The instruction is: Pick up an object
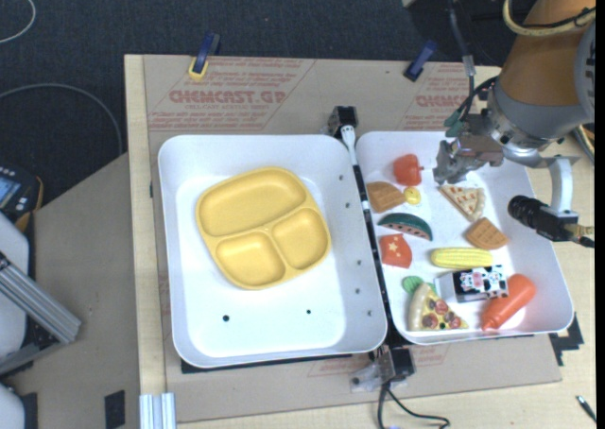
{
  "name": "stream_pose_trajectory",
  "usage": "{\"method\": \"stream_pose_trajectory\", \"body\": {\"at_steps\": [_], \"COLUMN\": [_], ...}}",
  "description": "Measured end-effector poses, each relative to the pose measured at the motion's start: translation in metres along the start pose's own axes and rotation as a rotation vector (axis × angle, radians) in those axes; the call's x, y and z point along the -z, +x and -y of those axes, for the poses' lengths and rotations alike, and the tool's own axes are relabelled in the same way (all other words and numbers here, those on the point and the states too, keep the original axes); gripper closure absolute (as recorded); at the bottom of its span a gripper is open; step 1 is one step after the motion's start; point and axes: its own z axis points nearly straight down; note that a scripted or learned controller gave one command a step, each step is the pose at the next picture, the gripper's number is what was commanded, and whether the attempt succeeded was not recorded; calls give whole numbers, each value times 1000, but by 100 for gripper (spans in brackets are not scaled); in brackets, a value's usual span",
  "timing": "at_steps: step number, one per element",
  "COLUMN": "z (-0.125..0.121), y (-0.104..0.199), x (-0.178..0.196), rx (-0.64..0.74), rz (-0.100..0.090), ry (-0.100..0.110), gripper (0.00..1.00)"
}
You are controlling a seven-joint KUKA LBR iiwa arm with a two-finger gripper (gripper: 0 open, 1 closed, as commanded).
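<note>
where toys crowd, tool point(457, 164) near the right bin point(560, 297) rim

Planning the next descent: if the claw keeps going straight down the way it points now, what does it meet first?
Most likely the triangular toast-like piece, which lies just below the claw in the right bin. Depth is unclear from this slanted view.

A divided plate point(262, 227) is set in the left bin point(180, 257), while toy foods are spread across the right bin point(558, 295), with a carrot point(507, 300) placed near its front-right corner.
</note>
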Motion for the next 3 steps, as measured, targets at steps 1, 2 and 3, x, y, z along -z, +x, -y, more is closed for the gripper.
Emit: {"method": "stream_pose_trajectory", "body": {"at_steps": [1,2,3], "z": [-37,-35,-33], "y": [48,55,66], "x": [-8,-22,-15], "rx": [-1,-4,-4], "rz": [0,-1,-1], "ry": [0,8,5], "gripper": [100,100,100]}}
